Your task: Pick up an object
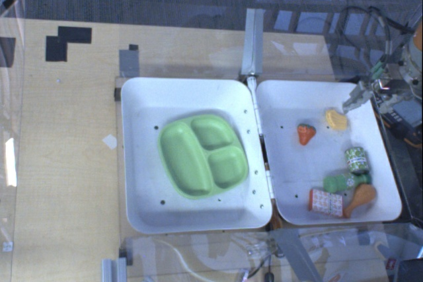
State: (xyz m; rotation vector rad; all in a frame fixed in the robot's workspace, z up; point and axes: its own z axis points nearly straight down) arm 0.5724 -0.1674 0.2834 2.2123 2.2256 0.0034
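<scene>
My gripper hovers over the back right corner of the right bin, reaching in from the right edge. Just below and left of it lies a small yellow object, apart from the gripper. Left of that sits a red strawberry-like toy. Nearer the front right are a green-labelled can, a green item, a brown drumstick-shaped toy and a red-and-white packet, crowded together.
The left bin holds a green divided plate. A metal divider runs between the bins at the back. Cables and the arm's base crowd the right side.
</scene>
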